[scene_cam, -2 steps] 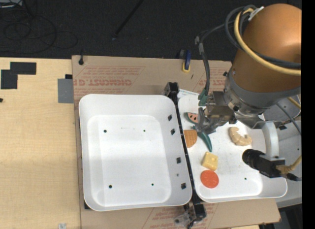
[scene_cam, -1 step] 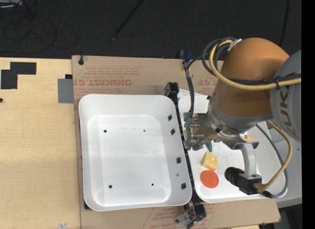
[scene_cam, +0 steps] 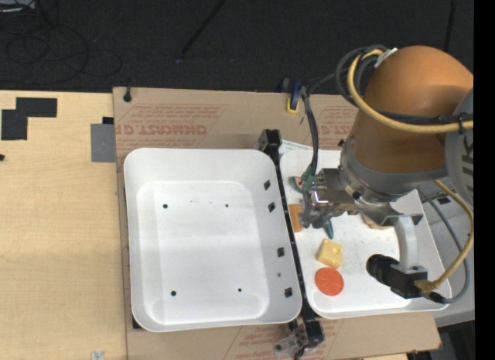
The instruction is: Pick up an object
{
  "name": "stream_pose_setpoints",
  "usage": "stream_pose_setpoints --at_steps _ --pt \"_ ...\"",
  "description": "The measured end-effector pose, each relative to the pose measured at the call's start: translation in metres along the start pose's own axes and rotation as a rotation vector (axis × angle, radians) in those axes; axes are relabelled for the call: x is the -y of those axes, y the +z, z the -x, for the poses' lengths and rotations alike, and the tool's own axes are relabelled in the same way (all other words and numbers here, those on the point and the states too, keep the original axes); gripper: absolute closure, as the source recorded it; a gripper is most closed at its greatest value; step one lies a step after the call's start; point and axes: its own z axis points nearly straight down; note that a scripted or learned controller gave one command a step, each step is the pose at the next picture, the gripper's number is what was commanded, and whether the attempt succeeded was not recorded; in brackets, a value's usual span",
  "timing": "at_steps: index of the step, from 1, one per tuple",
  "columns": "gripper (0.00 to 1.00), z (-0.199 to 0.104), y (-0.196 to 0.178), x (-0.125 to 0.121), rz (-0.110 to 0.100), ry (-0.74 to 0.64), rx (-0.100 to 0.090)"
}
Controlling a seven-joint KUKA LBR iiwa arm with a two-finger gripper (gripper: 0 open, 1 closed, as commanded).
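The approach seems to be under way: the grey two-finger gripper [scene_cam: 317, 213] is hanging low inside the right shallow white plastic bin [scene_cam: 353, 264], and I cannot tell whether it is spread or pinching anything. The pale yellow block [scene_cam: 330, 254] is lying at its five o'clock, so the next move is likely calling for a shift there.

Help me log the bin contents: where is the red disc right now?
In the camera view, the red disc lies in the right bin near its front edge, just in front of the yellow block, clear of the gripper.
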Motion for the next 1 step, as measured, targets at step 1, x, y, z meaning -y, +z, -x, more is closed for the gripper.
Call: stream_pose_setpoints --at_steps 1 --pt "1.00 -0.0413 -0.0650 -0.0225 0.007 -0.006 -0.002"
